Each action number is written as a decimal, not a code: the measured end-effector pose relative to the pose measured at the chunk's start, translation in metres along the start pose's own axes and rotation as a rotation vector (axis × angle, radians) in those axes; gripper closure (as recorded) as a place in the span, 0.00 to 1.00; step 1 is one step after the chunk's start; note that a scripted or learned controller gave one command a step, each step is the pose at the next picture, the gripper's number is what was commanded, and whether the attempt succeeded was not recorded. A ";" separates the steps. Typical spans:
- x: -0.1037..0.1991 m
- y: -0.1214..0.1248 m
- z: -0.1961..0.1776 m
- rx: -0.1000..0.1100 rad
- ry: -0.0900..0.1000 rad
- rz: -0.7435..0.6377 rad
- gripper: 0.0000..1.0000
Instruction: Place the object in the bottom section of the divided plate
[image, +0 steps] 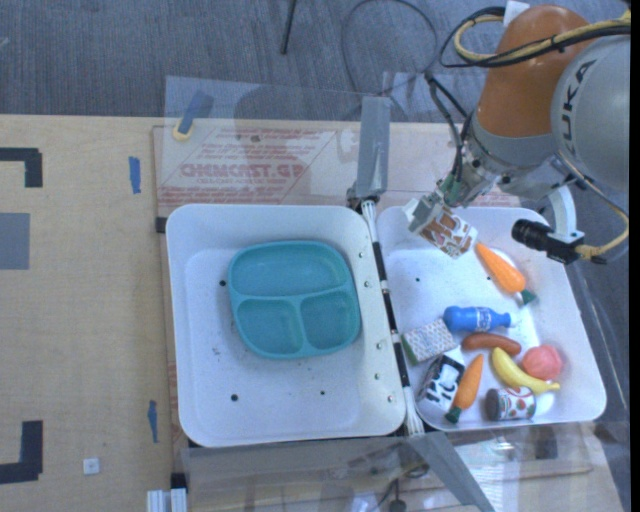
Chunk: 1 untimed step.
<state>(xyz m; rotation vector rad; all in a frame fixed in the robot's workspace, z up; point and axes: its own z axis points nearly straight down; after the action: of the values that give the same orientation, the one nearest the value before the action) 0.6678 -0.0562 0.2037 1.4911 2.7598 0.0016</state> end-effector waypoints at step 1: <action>0.050 0.032 0.015 0.002 0.003 -0.174 1.00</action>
<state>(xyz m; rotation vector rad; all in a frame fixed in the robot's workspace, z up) 0.6671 0.0034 0.1890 1.2466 2.8825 0.0012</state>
